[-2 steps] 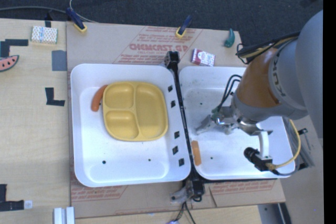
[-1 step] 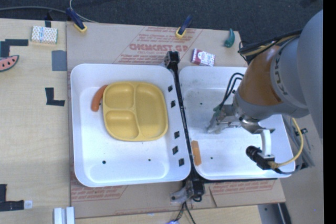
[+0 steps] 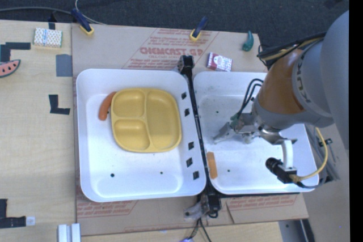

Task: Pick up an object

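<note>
A small orange stick-shaped piece (image 3: 211, 164) lies in the right bin (image 3: 249, 181), close to its left wall. In the left bin (image 3: 136, 181) a yellow divided plate (image 3: 146, 119) rests flat, and an orange sausage-like piece (image 3: 104, 106) lies against the plate's left edge. My gripper (image 3: 224, 130) hangs low over the middle of the right bin, pointing left. It is open with nothing between its fingers. The orange stick is a short way below and left of it, apart from it.
A small red-and-white packet (image 3: 218, 62) lies on the cardboard behind the right bin. Yellow clamps (image 3: 198, 31) and a teal clamp (image 3: 248, 40) grip the cardboard's far edge. The black divider (image 3: 191, 122) runs between the bins. The arm's grey bulk covers the right bin's right side.
</note>
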Action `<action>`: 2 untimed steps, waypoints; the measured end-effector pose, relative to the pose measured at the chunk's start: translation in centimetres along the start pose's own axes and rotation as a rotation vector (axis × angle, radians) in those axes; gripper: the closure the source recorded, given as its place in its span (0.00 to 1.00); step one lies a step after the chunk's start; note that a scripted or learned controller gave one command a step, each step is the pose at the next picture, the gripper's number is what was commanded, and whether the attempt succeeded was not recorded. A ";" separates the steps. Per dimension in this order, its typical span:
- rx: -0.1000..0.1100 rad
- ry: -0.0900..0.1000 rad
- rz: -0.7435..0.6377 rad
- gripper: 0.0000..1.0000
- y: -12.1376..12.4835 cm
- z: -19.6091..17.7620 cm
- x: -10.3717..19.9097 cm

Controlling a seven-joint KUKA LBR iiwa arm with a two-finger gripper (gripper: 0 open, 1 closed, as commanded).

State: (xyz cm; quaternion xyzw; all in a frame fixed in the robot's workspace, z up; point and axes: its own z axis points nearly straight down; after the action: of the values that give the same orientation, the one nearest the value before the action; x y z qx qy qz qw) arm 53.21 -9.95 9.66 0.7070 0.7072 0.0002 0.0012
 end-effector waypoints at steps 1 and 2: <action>0.003 0.002 0.000 0.00 2.7 1.1 0.5; -0.001 -0.001 0.000 1.00 2.8 0.1 0.4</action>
State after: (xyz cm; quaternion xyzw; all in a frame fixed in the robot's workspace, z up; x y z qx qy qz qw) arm 55.99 -9.55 9.54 0.7070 0.7072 0.0003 0.0018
